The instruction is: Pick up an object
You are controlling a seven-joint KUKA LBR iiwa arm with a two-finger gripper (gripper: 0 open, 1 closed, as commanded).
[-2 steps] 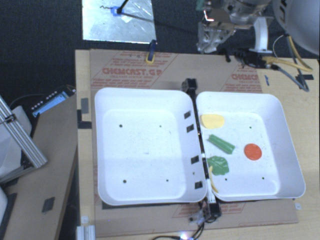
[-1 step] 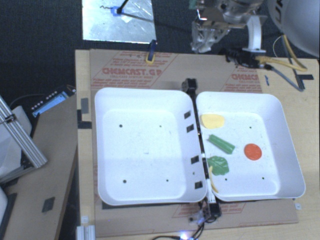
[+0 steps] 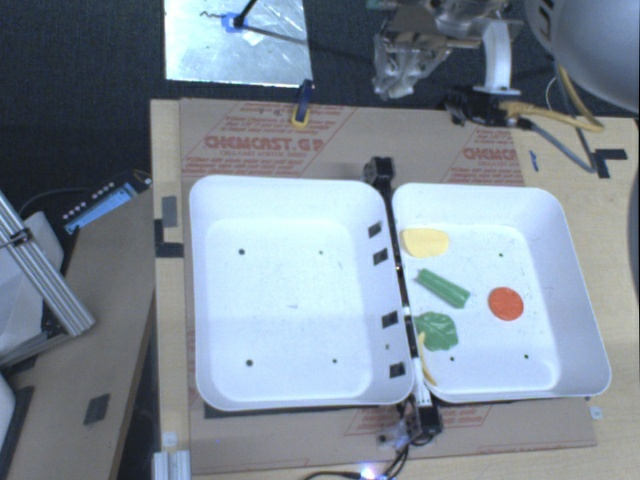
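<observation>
Four small objects lie in the right bin [image 3: 560, 230]: a flat yellow oval piece [image 3: 425, 241] near its far left, a green stick-shaped piece [image 3: 442, 287] below it, a leafy green piece [image 3: 437, 330] with a thin yellow strip [image 3: 425, 362] beside it, and an orange-red disc [image 3: 506, 304] near the middle. My gripper [image 3: 399, 71] hangs high above the bench behind the bins, far from all of these objects. Nothing hangs from its grey fingers.
The left bin [image 3: 215, 213] sits beside the right one on a cardboard sheet [image 3: 260, 143]. A yellow and blue clip [image 3: 300, 116] lies at the sheet's far edge. A shiny metal plate [image 3: 235, 28] lies beyond it. Cables [image 3: 520, 115] run at the right rear.
</observation>
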